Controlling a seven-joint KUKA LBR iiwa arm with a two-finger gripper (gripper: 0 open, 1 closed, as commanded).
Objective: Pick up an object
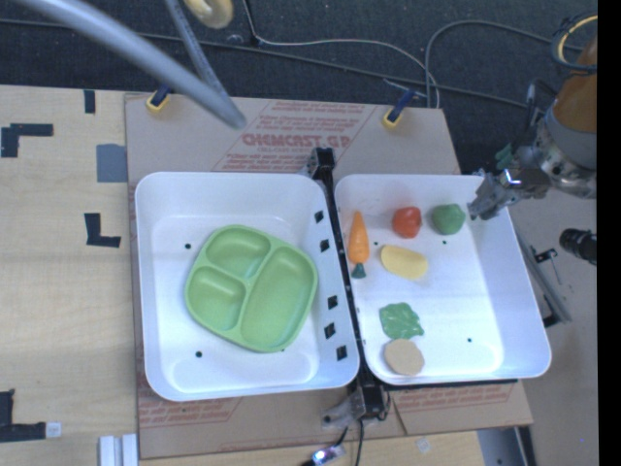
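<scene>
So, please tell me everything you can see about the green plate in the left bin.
The green plate is a light green, plastic-looking divided tray with rounded corners and three compartments: two smaller ones on its left side and a larger one on the right. It lies flat, right side up, turned at an angle, near the middle of the left bin. It rests on the bin's floor, and nothing lies in it.

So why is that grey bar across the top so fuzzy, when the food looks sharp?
In the camera view, the grey bar sits close to the lens, out of focus; the carrot and tomato are fairly crisp, evenly lit, with faint shadows.
</scene>
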